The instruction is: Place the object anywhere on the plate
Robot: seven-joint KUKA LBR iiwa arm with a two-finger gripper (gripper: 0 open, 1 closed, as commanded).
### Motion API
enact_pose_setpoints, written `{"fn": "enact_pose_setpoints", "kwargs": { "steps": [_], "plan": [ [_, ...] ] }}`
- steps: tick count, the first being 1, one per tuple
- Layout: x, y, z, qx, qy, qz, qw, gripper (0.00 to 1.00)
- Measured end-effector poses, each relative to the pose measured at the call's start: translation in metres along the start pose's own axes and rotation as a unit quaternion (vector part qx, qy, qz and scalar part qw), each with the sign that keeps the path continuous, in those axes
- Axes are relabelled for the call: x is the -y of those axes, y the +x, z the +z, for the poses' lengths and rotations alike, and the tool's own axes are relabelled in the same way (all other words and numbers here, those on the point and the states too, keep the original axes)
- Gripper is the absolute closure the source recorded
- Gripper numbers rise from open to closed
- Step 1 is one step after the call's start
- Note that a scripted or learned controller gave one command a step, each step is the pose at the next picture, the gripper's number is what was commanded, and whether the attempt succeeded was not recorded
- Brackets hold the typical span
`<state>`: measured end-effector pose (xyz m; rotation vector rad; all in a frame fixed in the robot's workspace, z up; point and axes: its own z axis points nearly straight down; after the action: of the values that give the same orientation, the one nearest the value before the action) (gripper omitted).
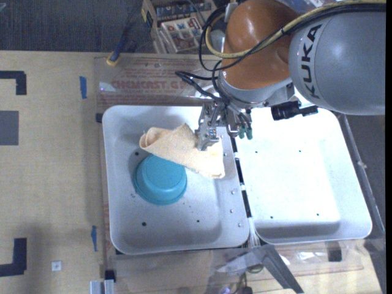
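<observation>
Left bin (122, 225), cloth (184, 149) beside blue bowl (160, 179); fingers (207, 136) seemingly pinching cloth's right edge.

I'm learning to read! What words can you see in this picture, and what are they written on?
"KUKA": black letters on the grey robot arm, running sideways.
Red print on the cardboard strip behind the left bin: too blurred to read.
Boxes at the top: pictures and print too small to read.

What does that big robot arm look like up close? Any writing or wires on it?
The arm is rounded and grey, with KUKA lettered in black and a glossy orange band above the wrist. Yellow and black cables loop beside the band. The gripper is small, metallic and silver-grey.
</observation>
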<state>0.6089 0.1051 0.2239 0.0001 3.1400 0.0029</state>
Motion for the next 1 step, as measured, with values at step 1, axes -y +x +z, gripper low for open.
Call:
{"fn": "enact_pose_setpoints", "kwargs": {
  "steps": [1],
  "plan": [
    [-0.0456,0.0089,-0.0021,0.002,0.000,0.000,1.0000,1.00]
  ]
}}
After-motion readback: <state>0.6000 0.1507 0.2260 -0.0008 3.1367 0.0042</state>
